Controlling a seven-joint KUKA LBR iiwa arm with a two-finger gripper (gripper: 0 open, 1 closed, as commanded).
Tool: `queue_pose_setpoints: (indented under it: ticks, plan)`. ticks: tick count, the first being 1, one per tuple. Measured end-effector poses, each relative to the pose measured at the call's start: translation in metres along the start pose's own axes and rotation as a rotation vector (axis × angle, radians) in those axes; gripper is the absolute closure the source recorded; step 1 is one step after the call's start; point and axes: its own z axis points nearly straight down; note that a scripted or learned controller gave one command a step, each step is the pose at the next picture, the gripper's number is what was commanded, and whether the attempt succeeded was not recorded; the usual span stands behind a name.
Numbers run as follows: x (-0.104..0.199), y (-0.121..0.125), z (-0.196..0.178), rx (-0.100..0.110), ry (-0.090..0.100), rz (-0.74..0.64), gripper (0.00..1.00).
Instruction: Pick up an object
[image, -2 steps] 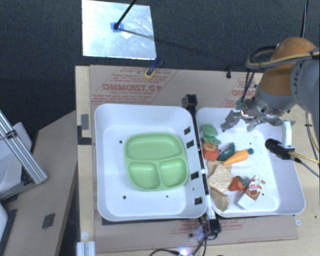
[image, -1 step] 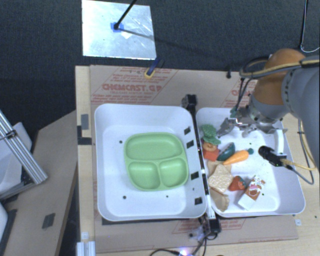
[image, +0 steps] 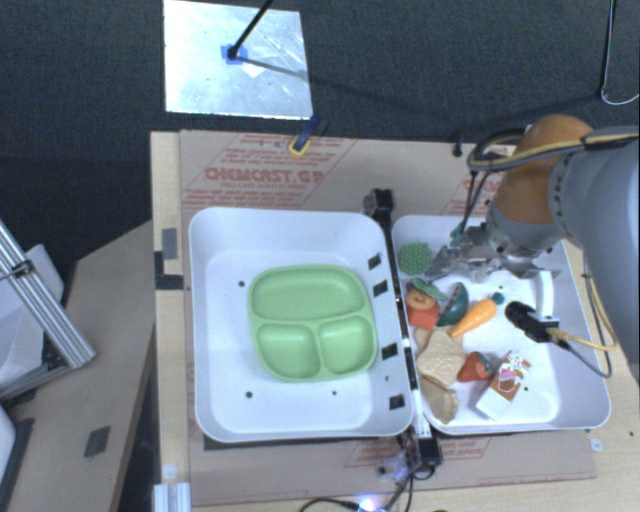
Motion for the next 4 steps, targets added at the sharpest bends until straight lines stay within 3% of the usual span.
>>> queue_pose_setpoints:
  ticks: [1, 4]
  plan:
    - [0.0, 0.0, -0.011, 0.0, 0.001, 0.0, 1.0]
    - [0.0, 0.0, -0.142, -0.001, 0.0, -0.003, 1.0]
